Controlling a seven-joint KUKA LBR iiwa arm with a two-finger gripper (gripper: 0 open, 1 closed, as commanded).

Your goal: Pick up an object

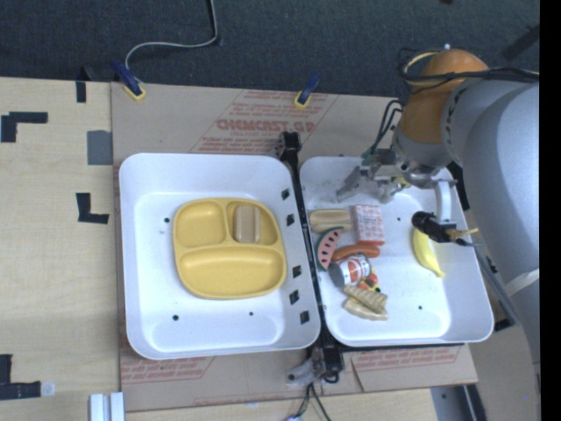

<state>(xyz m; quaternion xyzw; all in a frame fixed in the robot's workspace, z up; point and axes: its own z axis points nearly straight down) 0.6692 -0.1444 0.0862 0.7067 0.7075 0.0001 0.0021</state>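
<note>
Pickable stuff sits in the right bin [465, 318]: a banana [427, 253] by its right edge, and a tight cluster along its left edge, against the divider — a bread roll [329, 219], a small box with red print [368, 222], a watermelon slice [329, 246], a red sausage [358, 252], a can [350, 271] touching the sausage, and a tan ridged snack piece [365, 303] toward the front edge. The gripper [364, 177] hangs over the bin's back edge, above the roll and box, clear of every item. Jaws look spread partway, nothing between them. The arm [491, 147] covers the bin's back right corner. The left bin [140, 261] carries a yellow divided plate [228, 274] with a brownish piece [248, 224] in its back right compartment. Step, as I judge it: approach, no grasp yet. Next move calls for choosing a target, likely the box or roll nearest the gripper, centring over it, descending with jaws open, then closing. The cluster is packed, so neighbours could get nudged; the banana lies apart and looks an easier grab.
</note>
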